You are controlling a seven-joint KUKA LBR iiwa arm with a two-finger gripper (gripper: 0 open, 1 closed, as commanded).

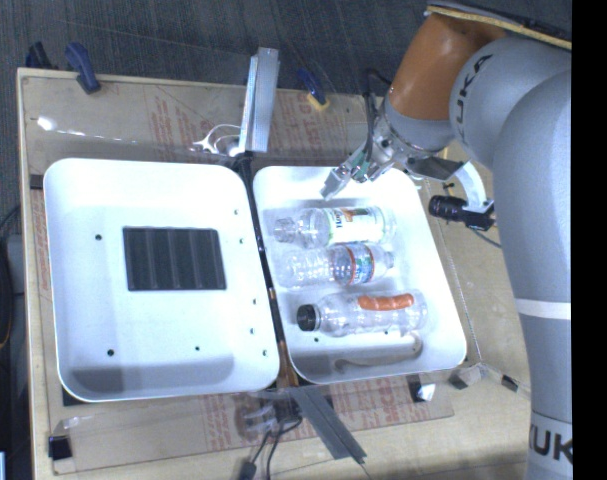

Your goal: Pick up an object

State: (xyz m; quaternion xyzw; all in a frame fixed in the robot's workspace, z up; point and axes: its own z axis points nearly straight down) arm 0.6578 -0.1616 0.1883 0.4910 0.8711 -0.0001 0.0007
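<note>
Bottles are the candidates, three clear plastic ones lying on their sides in the right bin (438, 308), and none of them is off the floor of it yet. The pick is not made; as far as this shows, the whole grasp and lift is left to do.

The end effector (337, 181) sits at the far end of the right bin, just above the rim area, angled down and toward the left. Nothing shows between its tips. How wide it stands cannot be told from up here; the tips are small and blur into one pale shape.

Nearest to it lies the white-labelled bottle (333, 225), stretched across the bin with its cap end toward the divider, just below and beside the end effector, apart from it. Next down comes the blue-and-red-labelled bottle (338, 265), touching or nearly touching the first. Nearest the camera lies the black-capped bottle (361, 313) with an orange patch on it, well apart from the end effector.

The left bin (73, 268) carries a dark ribbed panel (174, 258) at its middle and no bottle. Both bins rest on the surface (133, 98).

Judging by position, the white-labelled bottle looks the likely target, with a short descent needed.
</note>
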